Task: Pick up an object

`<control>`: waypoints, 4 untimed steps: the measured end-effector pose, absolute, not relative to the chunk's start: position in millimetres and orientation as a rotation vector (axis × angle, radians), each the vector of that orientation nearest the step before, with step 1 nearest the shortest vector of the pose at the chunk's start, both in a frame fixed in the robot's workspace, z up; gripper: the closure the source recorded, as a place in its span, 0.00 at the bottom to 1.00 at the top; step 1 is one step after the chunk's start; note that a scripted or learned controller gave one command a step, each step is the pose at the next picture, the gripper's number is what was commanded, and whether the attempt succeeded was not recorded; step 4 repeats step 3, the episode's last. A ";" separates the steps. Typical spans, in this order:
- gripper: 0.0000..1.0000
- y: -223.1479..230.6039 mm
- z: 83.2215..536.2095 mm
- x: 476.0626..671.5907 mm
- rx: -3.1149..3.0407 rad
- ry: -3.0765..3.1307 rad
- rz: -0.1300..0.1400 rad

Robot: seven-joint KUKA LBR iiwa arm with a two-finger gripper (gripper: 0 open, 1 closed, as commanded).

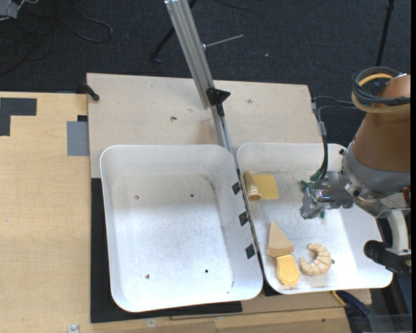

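Presently, the claw (312, 210) is seen low inside the right bin (360, 279), near its right side; whether it is open or closed cannot be told. A tan block (261, 186), a wedge (278, 240), a yellow piece (288, 270) and a ridged, curved object (316, 260) are lying apart from it. The left bin (118, 186) is set alongside on the desk (152, 109). Dark carpet and cables are seen beyond.

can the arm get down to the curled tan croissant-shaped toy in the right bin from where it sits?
Probably yes. The end effector hangs over the right white bin, and the curled tan croissant-shaped toy lies just below it in the view, uncovered, apart from the yellow wedge block beside it.
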State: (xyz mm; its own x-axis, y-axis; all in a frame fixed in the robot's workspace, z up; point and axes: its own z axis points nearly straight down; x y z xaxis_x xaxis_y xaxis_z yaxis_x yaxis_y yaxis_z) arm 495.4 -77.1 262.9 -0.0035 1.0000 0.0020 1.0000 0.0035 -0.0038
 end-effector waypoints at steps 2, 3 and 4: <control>1.00 30.3 230.4 493.1 -2.212 -2.222 0.005; 1.00 91.0 236.3 492.6 -2.213 -2.225 0.003; 1.00 91.0 236.3 492.6 -2.213 -2.225 0.003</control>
